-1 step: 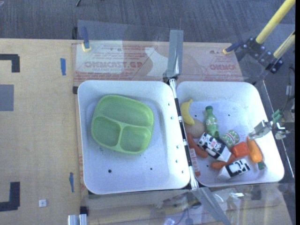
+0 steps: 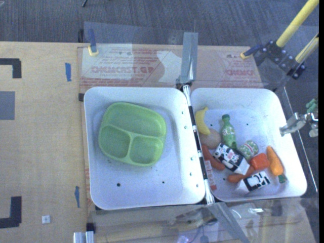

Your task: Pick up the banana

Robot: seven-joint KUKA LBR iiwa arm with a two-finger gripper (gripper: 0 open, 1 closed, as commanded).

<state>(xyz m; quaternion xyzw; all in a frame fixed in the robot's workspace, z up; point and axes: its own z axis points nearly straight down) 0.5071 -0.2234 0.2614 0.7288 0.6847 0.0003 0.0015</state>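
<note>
**Banana waiting, hand off at the edge**

Going L to R w/ the divider between bins as landmark: far left of it, green plate in the left bin. Just right of the divider, banana lies near the right bin's upper-left wall, above the toy pile: green bottle, carrots. Well right of the divider, hand sits at the rim; can't tell if it's spread or pressed together. Risk imo: banana hugs the wall, so a finger could clip the rim or just nudge it.

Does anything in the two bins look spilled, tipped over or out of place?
Nothing stands out. The toys lie loosely jumbled in the right bin, the banana by its left wall, and the green plate sits flat in the left bin.
</note>
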